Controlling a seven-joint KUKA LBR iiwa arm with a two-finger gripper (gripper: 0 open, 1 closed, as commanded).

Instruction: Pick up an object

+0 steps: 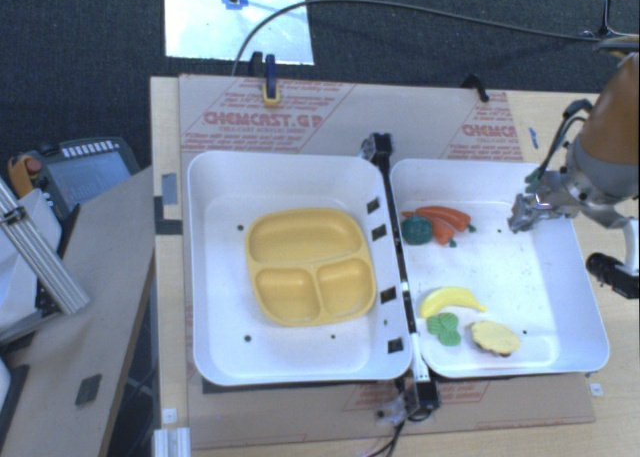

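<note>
Two bins sit side by side on the worktop (330, 105). The left bin (215, 245) holds a divided tray (308, 265) near its middle. In the right bin (560, 285), a carrot (443, 216) and a round vegetable (417, 231) lie near the rear left corner. A banana (452, 299), a leafy piece (444, 328) and a flat slice (495, 338) lie toward the front. The claw (523, 213) hangs over the right bin's rear right part.

so the arm (612, 140) is that rounded KUKA look, pale grey shell with a fat orange band wrapping it just above the wrist. Below the band there's a grey metal collar, and the gripper (524, 213) hanging off it at about 8 o'clock is small, silvery and pretty boxy. A thin dark cable loops off the wrist around 11 o'clock
</note>
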